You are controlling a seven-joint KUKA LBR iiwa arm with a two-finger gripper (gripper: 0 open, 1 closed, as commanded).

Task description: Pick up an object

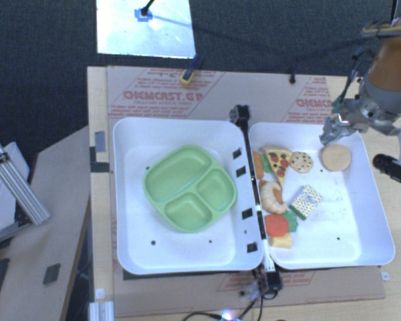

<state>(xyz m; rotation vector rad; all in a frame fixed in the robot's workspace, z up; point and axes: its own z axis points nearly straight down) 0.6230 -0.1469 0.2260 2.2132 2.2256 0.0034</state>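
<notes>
At the frame's upper right, the gripper (334, 130) hovers just beside a tan round disc (336, 157) in the right bin (371, 246); whether its jaws are spread, I cannot tell. The disc looks light, stiff, flat; best pinched across its rim.

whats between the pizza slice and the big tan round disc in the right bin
In the camera view, a small speckled cookie lies between the pizza slice and the tan disc, close beside the pizza, with bare bin floor around it.
</notes>
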